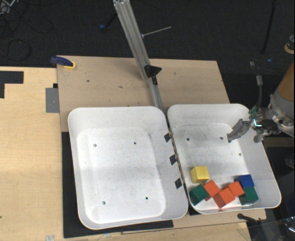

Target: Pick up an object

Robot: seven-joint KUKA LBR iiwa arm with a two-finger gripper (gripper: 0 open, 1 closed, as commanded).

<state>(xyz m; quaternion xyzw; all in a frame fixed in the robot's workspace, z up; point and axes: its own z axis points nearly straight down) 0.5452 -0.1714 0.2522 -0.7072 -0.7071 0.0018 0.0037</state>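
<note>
We see the gripper [244,129] at the right side of the right bin [223,112], above its upper right part, close to the rim. The arm [288,104] comes in from the right edge, and we can see only the wrist and a piece of the orange band. One grey finger [236,131] points to the left and a little down, over the white floor of the bin. The second finger we cannot separate clearly from the dark parts of the wrist, so we cannot tell if the gripper is open or closed. We see nothing between the fingers, and the finger that shows touches no block.

The objects are all in the lower part of the right bin, well apart from the gripper. A yellow block [199,173] lies a little above the others. Below it we see a green block [198,193], touching a red block [211,188]. To the right there are an orange block [227,194] and one more orange-red piece just beside it, then a blue block [246,181] and a dark green block [248,196] near the lower right rim. These blocks lie close together in one group.

The left bin [120,164] stands beside the right one, and black clips [172,159] sit on the border between the two bins. A metal rail [137,49] rises slantwise behind the bins.
</note>
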